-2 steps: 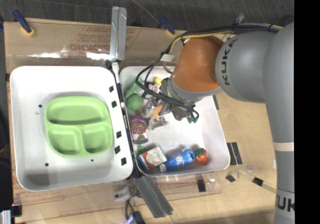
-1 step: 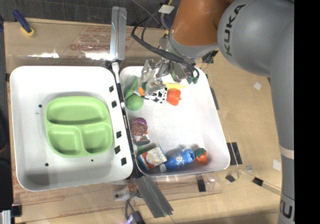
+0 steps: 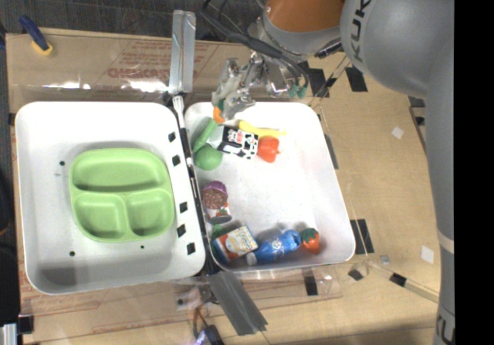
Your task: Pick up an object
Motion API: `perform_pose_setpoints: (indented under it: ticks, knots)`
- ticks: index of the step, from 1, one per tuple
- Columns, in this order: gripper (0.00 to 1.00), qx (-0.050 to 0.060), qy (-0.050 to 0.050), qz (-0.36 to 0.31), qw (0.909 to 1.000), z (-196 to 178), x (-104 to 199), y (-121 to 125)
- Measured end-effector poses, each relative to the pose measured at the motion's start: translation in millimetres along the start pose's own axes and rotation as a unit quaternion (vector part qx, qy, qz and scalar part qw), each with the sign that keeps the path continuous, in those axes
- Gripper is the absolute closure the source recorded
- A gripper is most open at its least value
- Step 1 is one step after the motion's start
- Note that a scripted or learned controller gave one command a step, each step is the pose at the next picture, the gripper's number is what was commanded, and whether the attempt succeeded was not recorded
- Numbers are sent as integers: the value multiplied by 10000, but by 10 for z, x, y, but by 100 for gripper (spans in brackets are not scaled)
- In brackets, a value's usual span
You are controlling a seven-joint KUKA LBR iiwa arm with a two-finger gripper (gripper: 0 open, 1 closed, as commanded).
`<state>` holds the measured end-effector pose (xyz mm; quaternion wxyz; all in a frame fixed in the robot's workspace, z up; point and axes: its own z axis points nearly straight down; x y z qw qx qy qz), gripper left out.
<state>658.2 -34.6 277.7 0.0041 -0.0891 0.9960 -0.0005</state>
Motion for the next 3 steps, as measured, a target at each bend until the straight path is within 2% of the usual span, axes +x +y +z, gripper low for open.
perform_pose_setpoints:
  ticks: [1,2,3]
  knots:
    - [100,5,14,1652,9863,-518,-36,221]
    - [100,-2,49,1531,9882,-167,158,478]
    - [100,11,26,3228,9465,-234,170,153]
